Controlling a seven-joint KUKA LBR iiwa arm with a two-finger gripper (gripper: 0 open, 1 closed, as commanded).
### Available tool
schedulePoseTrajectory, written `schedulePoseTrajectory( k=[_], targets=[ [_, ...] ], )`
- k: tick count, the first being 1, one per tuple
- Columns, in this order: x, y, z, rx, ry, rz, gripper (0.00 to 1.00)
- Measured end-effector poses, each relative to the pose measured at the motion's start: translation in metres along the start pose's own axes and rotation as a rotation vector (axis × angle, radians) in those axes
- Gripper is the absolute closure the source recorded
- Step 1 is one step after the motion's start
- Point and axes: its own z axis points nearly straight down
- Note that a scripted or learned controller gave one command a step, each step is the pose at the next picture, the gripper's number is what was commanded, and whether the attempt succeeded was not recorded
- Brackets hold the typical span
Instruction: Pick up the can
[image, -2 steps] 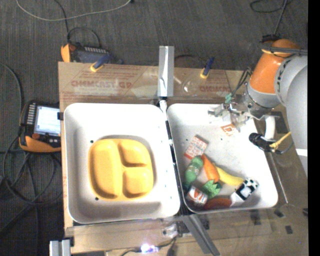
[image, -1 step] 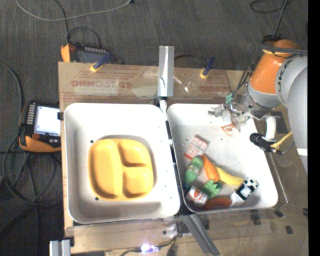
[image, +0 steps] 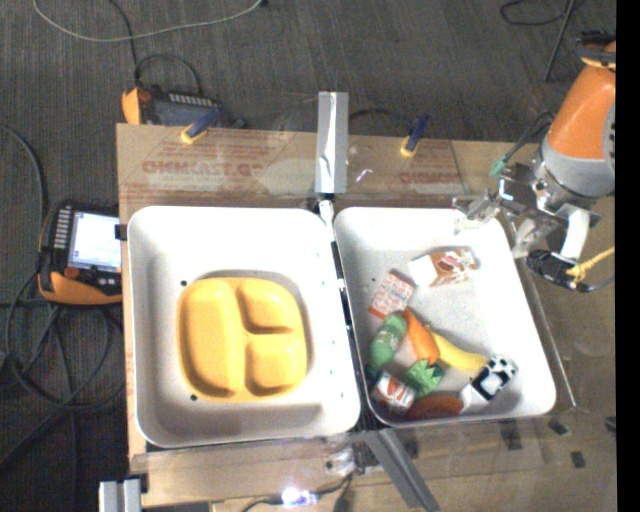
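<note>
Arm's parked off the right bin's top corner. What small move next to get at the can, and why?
Probably swing the tool left and toward the near edge, over the can. The tool sits outside the right bin at its far right corner, while the can lies at the bin's near left, crowded by a green bottle and other items.

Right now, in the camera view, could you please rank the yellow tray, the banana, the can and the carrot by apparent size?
1. Yellow tray, by far the largest.
2. Banana.
3. Carrot and can look too alike to rank; both are partly covered.
</note>
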Motion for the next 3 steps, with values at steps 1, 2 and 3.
schedulePoseTrajectory(
  k=[1,2,3],
  targets=[
    [0.006,-0.003,0.12,0.004,0.0,0.111,0.0],
    [-0.009,0.015,0.139,0.0,0.016,0.121,0.0],
    [-0.011,0.015,0.132,-0.003,0.011,0.118,1.0]
  ],
)
